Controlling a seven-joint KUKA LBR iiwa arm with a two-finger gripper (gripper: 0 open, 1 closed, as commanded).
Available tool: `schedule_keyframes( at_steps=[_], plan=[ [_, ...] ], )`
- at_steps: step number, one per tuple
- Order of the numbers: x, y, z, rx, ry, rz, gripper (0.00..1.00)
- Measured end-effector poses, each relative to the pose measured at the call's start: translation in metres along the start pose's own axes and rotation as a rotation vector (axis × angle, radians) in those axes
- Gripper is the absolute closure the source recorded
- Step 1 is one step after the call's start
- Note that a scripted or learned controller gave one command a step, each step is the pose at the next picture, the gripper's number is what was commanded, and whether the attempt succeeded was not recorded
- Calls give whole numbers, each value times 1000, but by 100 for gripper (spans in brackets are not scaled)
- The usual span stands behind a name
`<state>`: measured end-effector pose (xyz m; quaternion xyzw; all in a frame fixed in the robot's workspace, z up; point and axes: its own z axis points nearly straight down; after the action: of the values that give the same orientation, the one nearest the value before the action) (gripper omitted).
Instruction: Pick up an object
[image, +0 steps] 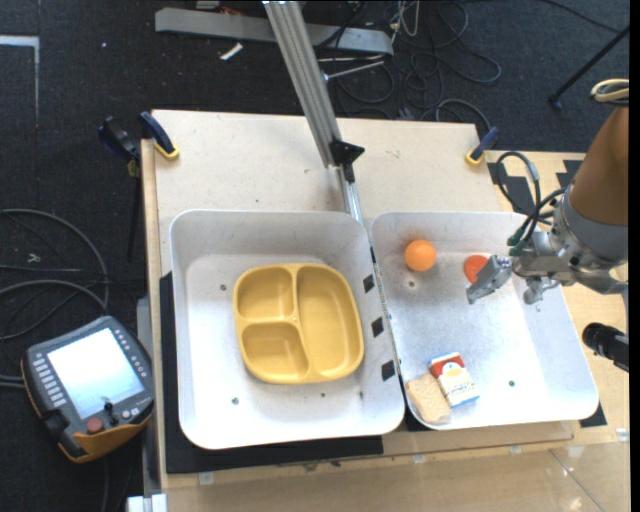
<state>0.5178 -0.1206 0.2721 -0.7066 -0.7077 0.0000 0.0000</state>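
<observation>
In the right bin lie an orange ball, a small red-orange object partly hidden behind the gripper, a red and white box and a tan sponge-like block. My gripper hangs over the bin's far right part, just right of the red-orange object. Its two fingers stand apart and nothing sits between them. The left bin holds a yellow divided plate.
A grey metal pole slants up from the seam between the bins. Yellow clamps sit at the bench's back corners. A teach pendant lies on the floor at the left. Cables cross the floor behind.
</observation>
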Motion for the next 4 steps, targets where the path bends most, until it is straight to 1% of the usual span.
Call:
schedule_keyframes(
  at_steps=[1, 2, 3, 4],
  plan=[
    [0, 0, 0, 0, 0, 0, 0],
    [6, -7, 47, 4, 0, 1, 0],
    [16, -7, 96, 6, 1, 1, 0],
    [19, -11, 160, 7, 2, 2, 0]
  ],
)
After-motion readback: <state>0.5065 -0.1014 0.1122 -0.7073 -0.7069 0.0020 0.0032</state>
